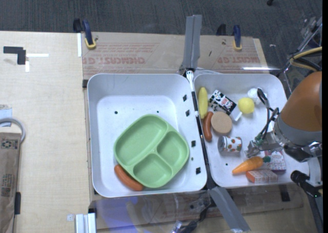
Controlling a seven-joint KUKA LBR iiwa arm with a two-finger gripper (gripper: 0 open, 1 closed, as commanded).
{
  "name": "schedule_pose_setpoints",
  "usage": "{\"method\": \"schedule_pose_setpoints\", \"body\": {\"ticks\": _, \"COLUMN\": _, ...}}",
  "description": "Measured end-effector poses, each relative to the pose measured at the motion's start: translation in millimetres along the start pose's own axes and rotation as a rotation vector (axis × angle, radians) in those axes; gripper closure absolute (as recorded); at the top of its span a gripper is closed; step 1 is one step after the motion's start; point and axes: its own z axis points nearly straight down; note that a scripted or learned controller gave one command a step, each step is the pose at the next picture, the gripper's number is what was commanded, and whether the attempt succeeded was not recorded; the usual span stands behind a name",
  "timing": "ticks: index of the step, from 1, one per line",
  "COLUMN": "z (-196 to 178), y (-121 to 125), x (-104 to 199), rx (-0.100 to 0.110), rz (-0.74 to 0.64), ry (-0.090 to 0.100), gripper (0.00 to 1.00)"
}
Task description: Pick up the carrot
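We are hovering our fingers [256, 147] (how far apart, we cannot tell) just above the carrot [247, 165] lying below them.

bench [46, 104], two white bins [97, 124]

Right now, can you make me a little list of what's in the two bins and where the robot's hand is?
left bin: a green plate with three sections, and a sausage lying beside its lower left edge
right bin: carrot, banana, lemon, another sausage, a small can, a black and white carton, a round tan disc, a small box
carrot: lying flat near the front of the right bin, leafy end pointing right
gripper: low over the right bin, just above the carrot's leafy end
carrot picked up: not yet
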Motion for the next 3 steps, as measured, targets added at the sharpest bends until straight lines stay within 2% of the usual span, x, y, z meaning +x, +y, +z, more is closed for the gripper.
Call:
{"method": "schedule_pose_setpoints", "body": {"ticks": 1, "z": 0, "y": 0, "x": 0, "rx": 0.0, "rz": 0.0, "ry": 0.0, "gripper": 0.0}}
{"method": "schedule_pose_setpoints", "body": {"ticks": 2, "z": 12, "y": 2, "x": 15, "rx": -0.008, "rz": -0.009, "ry": -0.004, "gripper": 0.0}}
{"method": "schedule_pose_setpoints", "body": {"ticks": 3, "z": 6, "y": 2, "x": 15, "rx": -0.005, "rz": -0.01, "ry": -0.003, "gripper": 1.0}}
